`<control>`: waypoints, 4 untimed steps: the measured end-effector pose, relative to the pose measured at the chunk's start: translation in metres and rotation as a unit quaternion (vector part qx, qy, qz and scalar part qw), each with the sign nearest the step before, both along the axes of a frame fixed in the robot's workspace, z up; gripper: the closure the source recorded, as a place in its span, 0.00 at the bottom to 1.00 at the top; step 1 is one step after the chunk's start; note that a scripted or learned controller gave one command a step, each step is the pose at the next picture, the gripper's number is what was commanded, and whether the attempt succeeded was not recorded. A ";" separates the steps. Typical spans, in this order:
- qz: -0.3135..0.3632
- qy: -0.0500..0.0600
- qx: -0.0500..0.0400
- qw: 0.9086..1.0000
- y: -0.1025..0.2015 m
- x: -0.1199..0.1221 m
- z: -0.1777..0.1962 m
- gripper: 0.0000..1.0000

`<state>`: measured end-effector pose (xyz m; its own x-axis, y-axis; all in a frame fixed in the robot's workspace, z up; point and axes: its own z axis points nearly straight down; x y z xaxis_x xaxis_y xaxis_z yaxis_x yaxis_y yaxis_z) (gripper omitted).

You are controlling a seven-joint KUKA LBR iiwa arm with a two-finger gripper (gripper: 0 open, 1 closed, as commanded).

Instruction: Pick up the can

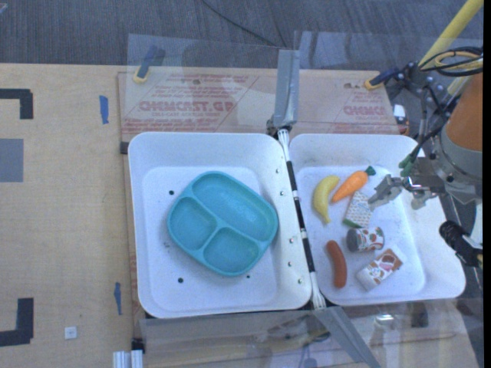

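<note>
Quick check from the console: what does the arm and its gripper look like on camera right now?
The arm is grey with an orange band above the wrist. Black and blue cables loop behind it. The gripper is silver-grey metal with two slim fingers and a small green mark.

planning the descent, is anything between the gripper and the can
Nothing visible lies between them. The gripper is above the right bin, just up-right of the can. A small packet lies close by the can's upper-left side, off the direct line.
</note>
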<state>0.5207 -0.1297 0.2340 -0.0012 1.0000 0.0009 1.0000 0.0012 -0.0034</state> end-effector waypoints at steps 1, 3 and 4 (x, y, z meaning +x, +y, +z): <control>0.002 -0.001 0.000 1.000 0.025 0.030 -0.090 0.00; 0.019 -0.006 0.000 1.000 0.000 -0.028 -0.145 0.00; 0.016 -0.007 -0.001 1.000 -0.003 -0.028 -0.135 1.00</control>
